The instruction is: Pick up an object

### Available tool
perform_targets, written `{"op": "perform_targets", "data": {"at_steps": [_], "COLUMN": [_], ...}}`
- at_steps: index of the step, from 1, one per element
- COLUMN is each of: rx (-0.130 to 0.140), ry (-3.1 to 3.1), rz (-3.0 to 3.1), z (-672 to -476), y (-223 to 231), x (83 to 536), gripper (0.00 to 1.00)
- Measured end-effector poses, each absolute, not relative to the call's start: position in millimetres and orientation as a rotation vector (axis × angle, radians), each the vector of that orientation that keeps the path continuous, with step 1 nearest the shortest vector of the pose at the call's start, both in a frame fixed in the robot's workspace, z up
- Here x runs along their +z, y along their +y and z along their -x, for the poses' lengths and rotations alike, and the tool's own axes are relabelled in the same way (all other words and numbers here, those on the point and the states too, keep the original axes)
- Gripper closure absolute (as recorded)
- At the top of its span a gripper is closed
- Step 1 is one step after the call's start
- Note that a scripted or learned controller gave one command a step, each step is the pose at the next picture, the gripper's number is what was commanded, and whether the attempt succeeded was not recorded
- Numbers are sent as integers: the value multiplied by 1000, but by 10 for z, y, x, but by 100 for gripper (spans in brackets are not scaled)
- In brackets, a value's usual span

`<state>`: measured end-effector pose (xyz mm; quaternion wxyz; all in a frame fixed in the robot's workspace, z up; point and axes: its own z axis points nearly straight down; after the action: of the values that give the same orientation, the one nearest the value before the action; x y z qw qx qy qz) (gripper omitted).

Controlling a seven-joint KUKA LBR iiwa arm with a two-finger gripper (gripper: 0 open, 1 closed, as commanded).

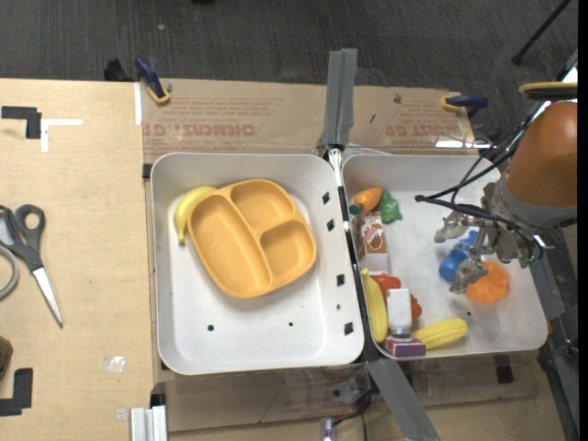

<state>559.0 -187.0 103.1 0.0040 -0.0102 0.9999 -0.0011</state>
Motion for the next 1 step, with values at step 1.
{"op": "perform_targets", "data": {"at_steps": [1], "rx": [-2], "ry": [3136], "rz": [101], "z": [-5327], "y": [-2071], "x": [933], "gripper": [0]}}
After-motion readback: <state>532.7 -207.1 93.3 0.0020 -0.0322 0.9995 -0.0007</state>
